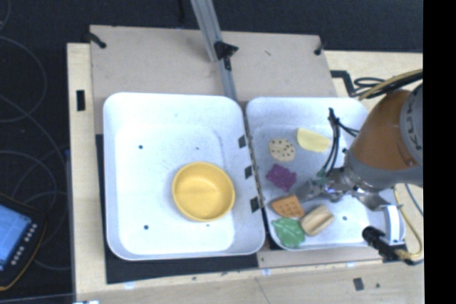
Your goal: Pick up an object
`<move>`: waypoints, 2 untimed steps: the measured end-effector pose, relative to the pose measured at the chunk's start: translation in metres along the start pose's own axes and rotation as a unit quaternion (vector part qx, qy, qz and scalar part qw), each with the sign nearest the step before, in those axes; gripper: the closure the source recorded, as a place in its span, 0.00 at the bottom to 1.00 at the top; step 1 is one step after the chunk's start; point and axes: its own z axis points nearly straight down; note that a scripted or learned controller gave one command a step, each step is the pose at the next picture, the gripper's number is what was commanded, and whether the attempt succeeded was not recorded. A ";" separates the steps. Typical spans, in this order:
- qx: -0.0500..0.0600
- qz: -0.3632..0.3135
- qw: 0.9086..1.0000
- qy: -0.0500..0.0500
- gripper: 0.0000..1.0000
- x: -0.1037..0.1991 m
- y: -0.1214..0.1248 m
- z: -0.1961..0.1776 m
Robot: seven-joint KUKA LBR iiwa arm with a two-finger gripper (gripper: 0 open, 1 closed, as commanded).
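**Desk:** What sits in the two white bins?

**Photographer:** In the left bin (128, 124), a yellow bowl (203, 190) stands upright, alone, toward the lower right of its floor. The right bin (271, 114) holds the small pieces: a speckled round cookie (282, 149), a pale yellow wedge (312, 140) just beside it, a purple piece (281, 176) below the cookie, an orange waffle-like square (288, 207), a green leafy piece (288, 231) at the near edge and a tan bread roll (317, 219) touching the green one.

**Desk:** And the arm?

**Photographer:** The grey arm with its orange band (381, 132) reaches in from the right, over the right bin. The gripper (318, 186) is low, between the yellow wedge above and the bread roll below, near the waffle piece.

**Desk:** Open or closed? Holding anything?

**Photographer:** Cannot tell from this slant; the tip is dark and blurred. No item is visibly lifted off the bin floor.
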 end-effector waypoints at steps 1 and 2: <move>-0.003 0.003 1.000 0.001 1.00 0.000 0.002 -0.013; -0.004 -0.003 1.000 0.000 1.00 -0.002 0.003 -0.077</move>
